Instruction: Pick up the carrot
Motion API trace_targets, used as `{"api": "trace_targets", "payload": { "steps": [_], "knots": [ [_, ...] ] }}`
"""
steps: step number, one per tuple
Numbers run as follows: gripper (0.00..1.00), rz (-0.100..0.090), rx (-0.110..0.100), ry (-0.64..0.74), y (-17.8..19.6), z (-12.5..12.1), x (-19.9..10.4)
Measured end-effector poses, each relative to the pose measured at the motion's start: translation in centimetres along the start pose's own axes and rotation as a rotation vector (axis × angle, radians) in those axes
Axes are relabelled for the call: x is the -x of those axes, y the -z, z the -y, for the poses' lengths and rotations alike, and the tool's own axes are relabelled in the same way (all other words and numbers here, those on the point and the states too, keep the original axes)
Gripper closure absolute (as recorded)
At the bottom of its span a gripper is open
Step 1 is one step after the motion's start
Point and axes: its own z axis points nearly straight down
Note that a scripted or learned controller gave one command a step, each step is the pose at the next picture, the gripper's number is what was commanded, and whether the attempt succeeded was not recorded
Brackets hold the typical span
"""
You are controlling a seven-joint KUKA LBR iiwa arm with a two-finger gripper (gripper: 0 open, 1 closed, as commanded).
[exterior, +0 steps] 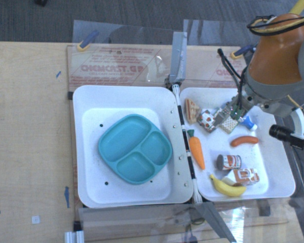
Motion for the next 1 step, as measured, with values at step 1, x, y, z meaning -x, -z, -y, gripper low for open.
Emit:
{"api": "trace_targets", "payload": {
  "steps": [1],
  "knots": [
    [0.0, 0.001, 0.001, 0.227, -2.78, 9.7, -1.81]
  ]
}}
